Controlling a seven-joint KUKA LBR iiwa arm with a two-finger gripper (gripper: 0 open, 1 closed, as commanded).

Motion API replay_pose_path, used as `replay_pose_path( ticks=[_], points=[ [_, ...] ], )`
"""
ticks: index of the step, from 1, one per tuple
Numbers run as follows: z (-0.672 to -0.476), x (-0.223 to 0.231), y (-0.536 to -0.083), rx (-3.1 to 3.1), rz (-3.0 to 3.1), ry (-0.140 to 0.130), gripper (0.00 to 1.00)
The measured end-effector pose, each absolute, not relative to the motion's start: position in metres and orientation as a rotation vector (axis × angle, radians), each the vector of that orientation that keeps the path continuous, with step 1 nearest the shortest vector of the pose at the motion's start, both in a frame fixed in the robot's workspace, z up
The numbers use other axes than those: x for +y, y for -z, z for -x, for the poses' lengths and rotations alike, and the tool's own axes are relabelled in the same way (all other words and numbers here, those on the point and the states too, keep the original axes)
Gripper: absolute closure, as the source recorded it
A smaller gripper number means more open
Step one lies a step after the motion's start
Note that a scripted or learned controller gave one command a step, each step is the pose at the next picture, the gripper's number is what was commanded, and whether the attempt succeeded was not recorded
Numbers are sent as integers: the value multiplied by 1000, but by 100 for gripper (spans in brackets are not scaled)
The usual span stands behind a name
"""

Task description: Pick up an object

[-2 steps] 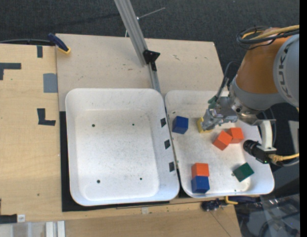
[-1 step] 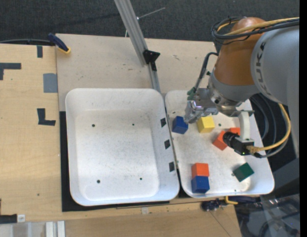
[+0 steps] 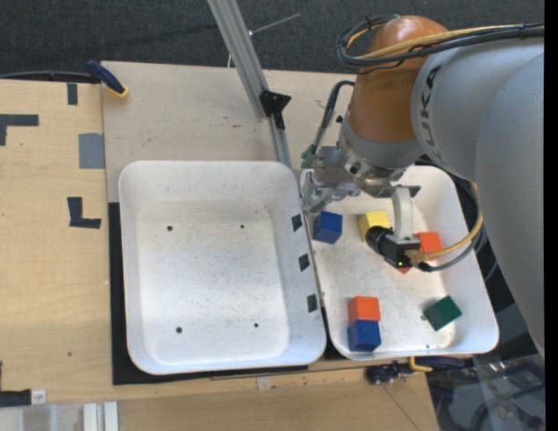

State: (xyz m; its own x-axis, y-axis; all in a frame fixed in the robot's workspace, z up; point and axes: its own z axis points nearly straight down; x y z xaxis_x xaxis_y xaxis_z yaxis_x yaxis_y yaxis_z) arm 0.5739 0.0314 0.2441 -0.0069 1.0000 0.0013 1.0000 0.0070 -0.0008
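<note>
My gripper (image 3: 325, 196) hangs over the right bin (image 3: 476, 330), close to its left wall, under the orange wrist band. A small blue cube (image 3: 328, 227) lies on the bin floor just in front of the gripper, at or right below its tip. A yellow block (image 3: 376, 222) sits to the cube's right, and an orange block (image 3: 429, 242) lies further right. Near the bin's front stand an orange cube (image 3: 364, 308) touching a blue cube (image 3: 365, 335), with a green block (image 3: 443, 312) to their right. The arm hides the back of the bin.
The left bin (image 3: 135, 241) adjoins the right one along a shared wall (image 3: 305, 250). A slanted metal pole (image 3: 247, 57) rises behind the bins. A black part with cables (image 3: 393, 245) hangs from the wrist between the yellow and orange blocks.
</note>
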Motion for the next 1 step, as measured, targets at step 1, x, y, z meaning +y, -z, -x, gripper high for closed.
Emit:
replay_pose_path(
  ticks=[1],
  points=[
    [-585, 76, -233, -2227, 2214, -2, 100]
  ],
)
